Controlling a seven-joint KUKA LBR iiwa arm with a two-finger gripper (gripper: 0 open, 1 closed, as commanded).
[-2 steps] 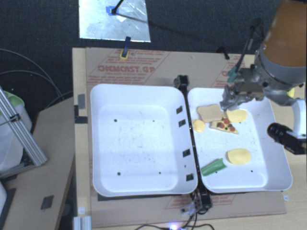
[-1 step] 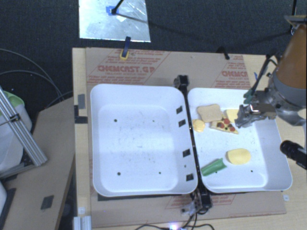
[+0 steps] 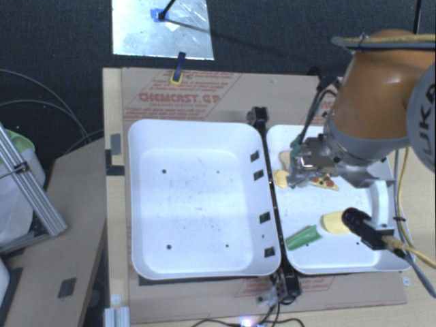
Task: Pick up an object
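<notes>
We count two white bins side by side, the left bin (image 3: pixel 197 142) and the right bin (image 3: pixel 340 261), both resting on one cardboard sheet (image 3: pixel 184 95); one grey and orange arm (image 3: pixel 381 94) reaches over the right bin, carrying one gripper (image 3: pixel 298 174); in the right bin we count one green piece (image 3: pixel 302 237), one pale yellow lump (image 3: pixel 333 221) just beside it, and one flat yellow-and-red wedge (image 3: pixel 327 182); two yellow patches (image 3: pixel 281 180) also show by that bin's left wall, and we cannot tell whether they are one thing or two; the gripper hangs low by that wall, with the patches just at its left and the wedge just at its right; the green piece and the lump lie nearer the front, apart from it; we cannot tell whether the gripper is spread or pressed together, nor whether it pinches anything.
</notes>
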